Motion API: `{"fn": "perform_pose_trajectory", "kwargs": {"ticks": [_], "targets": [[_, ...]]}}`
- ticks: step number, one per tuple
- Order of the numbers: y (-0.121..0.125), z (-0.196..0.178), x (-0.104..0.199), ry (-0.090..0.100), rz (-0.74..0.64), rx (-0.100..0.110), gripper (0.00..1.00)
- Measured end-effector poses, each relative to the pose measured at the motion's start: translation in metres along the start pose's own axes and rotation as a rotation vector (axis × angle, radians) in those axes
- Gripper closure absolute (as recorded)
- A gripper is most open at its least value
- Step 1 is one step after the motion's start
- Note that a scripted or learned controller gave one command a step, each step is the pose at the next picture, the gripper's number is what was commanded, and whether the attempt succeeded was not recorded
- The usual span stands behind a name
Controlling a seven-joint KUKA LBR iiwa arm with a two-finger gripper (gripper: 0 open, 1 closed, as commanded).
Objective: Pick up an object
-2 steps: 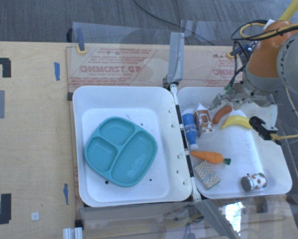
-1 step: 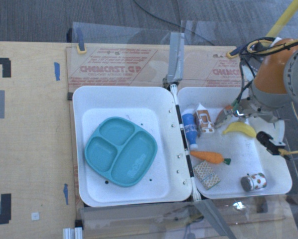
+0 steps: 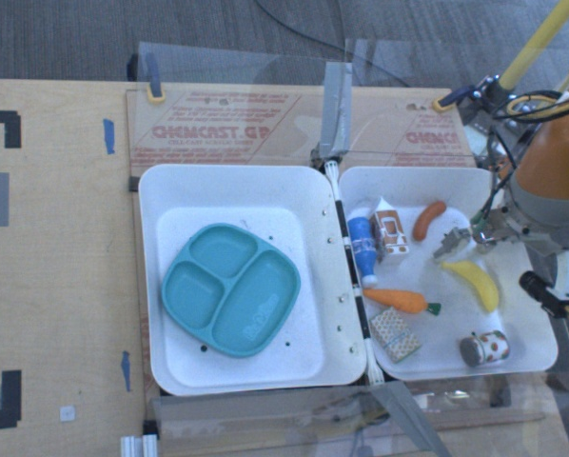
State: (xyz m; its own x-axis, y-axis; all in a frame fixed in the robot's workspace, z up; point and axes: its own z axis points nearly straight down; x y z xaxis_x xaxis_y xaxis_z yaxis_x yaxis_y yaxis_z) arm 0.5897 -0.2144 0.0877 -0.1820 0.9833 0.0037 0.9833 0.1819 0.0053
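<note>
Reaching in from the right, the grey arm with its orange band (image 3: pixel 551 155) holds its tool (image 3: pixel 453 244) low over the right shallow white bin (image 3: pixel 541 346); whether it is released or clenched I cannot tell. Seven loose things lie there (one of each): a yellow banana (image 3: pixel 477 283) just beside the tool, an orange sausage (image 3: pixel 427 220), a small printed carton (image 3: pixel 390 233), a blue bottle (image 3: pixel 362 246), an orange carrot (image 3: pixel 399 300), a patterned packet (image 3: pixel 395 334), and a small can (image 3: pixel 482 347). One teal three-compartment plate (image 3: pixel 231 289) sits in the left white bin (image 3: pixel 161 193) on the counter (image 3: pixel 51 284).
</note>
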Motion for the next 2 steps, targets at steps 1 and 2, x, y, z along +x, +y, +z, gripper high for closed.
{"fn": "perform_pose_trajectory", "kwargs": {"ticks": [1,2], "targets": [[-0.062,-0.001,0.007,0.003,-0.073,-0.001,0.00],[-0.062,-0.012,0.003,-0.006,-0.066,-0.007,1.00]]}}
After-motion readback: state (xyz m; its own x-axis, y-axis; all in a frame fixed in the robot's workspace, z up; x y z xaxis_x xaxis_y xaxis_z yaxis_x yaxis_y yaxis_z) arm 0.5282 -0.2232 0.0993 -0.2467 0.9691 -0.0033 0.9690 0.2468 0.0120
